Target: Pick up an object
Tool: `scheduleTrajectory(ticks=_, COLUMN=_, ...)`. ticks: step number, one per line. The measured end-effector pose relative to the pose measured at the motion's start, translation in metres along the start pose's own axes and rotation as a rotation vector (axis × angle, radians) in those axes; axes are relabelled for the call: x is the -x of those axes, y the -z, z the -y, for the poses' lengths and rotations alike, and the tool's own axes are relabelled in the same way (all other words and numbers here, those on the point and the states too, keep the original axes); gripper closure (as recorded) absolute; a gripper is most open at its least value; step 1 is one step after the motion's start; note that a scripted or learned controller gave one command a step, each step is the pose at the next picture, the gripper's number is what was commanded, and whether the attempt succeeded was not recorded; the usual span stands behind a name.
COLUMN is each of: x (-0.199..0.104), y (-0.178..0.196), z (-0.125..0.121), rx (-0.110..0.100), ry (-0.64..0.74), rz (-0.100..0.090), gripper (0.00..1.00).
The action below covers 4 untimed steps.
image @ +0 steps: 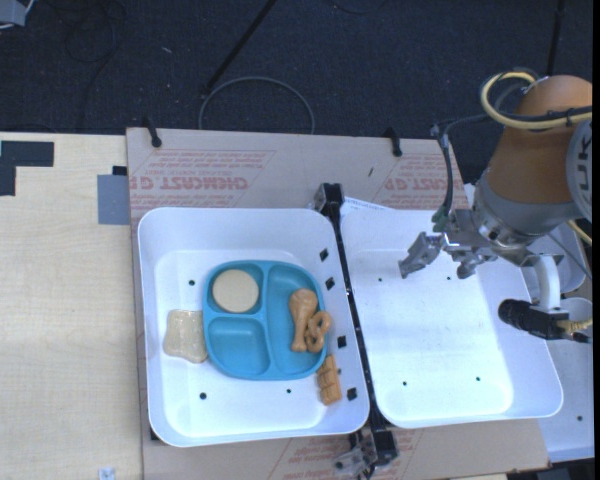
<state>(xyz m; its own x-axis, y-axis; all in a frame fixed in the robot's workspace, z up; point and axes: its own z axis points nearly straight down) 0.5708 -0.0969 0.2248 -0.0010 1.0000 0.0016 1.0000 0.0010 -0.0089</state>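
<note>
Pretzel (pixel 310 320) lies lengthwise on the blue tray (pixel 242 353) — jaws' state can't be told.

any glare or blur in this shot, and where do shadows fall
Camera view: lighting is even, with both white bins bright, nearly washed out, but no hard glare. The blue tray and the food on it look sharp. The gripper, above the right bin, looks slightly soft. Shadows are faint. The floor beyond the bench is dark.
</note>
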Motion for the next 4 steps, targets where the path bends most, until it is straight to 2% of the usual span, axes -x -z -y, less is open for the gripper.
scheduleTrajectory(ticks=2, x=-0.009, y=-0.098, z=-0.002, rx=0.0, ry=-0.001, rz=0.0, gripper=0.0)
scheduleTrajectory(ticks=3, x=-0.006, y=-0.085, z=-0.002, rx=0.002, ry=-0.01, rz=0.0, gripper=1.0)
scheduleTrajectory(ticks=4, x=0.003, y=-0.026, z=0.002, rx=0.011, ry=-0.008, rz=0.002, gripper=1.0)
